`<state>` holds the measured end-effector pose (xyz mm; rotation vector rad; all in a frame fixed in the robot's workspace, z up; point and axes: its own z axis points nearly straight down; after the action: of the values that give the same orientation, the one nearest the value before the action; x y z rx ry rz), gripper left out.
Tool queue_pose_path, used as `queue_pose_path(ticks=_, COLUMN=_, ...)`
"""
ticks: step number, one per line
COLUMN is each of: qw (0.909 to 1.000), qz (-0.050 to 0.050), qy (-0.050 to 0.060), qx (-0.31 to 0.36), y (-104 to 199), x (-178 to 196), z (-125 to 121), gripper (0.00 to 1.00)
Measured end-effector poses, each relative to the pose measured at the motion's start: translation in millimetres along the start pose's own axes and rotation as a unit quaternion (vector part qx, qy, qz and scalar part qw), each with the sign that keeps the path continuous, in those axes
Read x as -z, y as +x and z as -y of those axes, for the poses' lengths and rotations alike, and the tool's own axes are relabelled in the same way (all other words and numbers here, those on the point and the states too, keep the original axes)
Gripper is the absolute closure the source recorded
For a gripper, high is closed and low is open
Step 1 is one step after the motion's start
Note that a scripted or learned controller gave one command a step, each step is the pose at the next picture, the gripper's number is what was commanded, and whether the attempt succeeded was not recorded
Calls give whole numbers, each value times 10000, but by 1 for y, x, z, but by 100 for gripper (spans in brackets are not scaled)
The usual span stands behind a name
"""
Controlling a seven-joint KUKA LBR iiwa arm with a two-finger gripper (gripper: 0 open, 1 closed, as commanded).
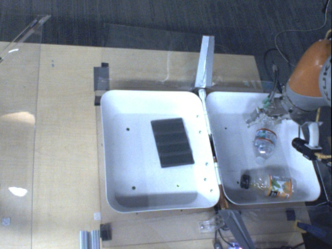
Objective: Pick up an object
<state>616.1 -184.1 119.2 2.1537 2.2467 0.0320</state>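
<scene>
Clear Bottles, Close Walls: Where This Pick Could Slip

Pale wood made up the worktop (57,139), carrying two shallow white bins side by side. At nine o'clock sat the left bin (119,191), holding a dark ribbed pad (172,142) lying flat near its middle. At three o'clock, the right bin (228,191) held the likely targets: a clear plastic bottle (264,141) near its centre, a second bottle with an orange label (270,184) lying on its side toward five o'clock, and some crumpled clear plastic (258,116) near one o'clock.

From the right edge the arm (308,77) reached in, and the tool (272,108) hung over the crumpled plastic, just above the centre bottle. Whether the tool was apart or together could not be told; glare and transparent clutter hid it, and nothing was visibly gripped.

Risks, as I judged them: a round, slick bottle would likely roll or squirt aside under an off-centre pinch. Thin plastic could crumple and slide out. The labelled bottle lay near the bin wall, so a descent there risked striking the rim.
</scene>
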Motion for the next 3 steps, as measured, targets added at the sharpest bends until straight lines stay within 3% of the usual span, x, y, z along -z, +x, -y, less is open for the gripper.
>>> queue_pose_path(ticks=1, qw=9983, qz=-158, qy=307, qx=-477, y=-12, x=-11, z=-41, gripper=0)
queue_pose_path(ticks=2, qw=9988, qz=3, qy=67, qx=-492, y=-14, x=19, z=-59, gripper=0)
queue_pose_path(ticks=3, qw=9998, qz=-26, qy=136, qx=149, y=-18, x=-31, z=-54, gripper=0)
